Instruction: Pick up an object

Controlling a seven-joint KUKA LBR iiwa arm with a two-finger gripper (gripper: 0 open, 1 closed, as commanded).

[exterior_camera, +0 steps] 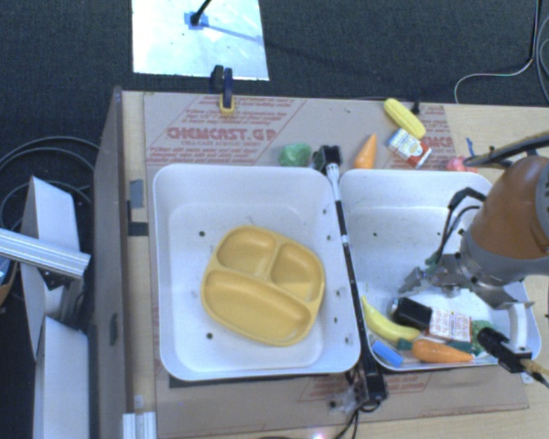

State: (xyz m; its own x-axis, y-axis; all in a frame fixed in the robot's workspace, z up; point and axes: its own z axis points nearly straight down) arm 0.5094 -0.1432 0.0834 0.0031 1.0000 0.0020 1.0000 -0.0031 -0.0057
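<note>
While arm (517, 222) reaches into right bin (384, 199), hand (430, 282) above banana (384, 323); grip state unclear

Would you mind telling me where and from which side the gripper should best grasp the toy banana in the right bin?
Probably across the banana's upper-left end, coming straight down from above. That end lies bare on the right bin's floor, while its lower end is crowded by the black block and blue piece.

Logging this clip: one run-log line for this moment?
arm: over right bin | pincer: low, near black block | grasp: none seen | yellow tray: left bin
</note>
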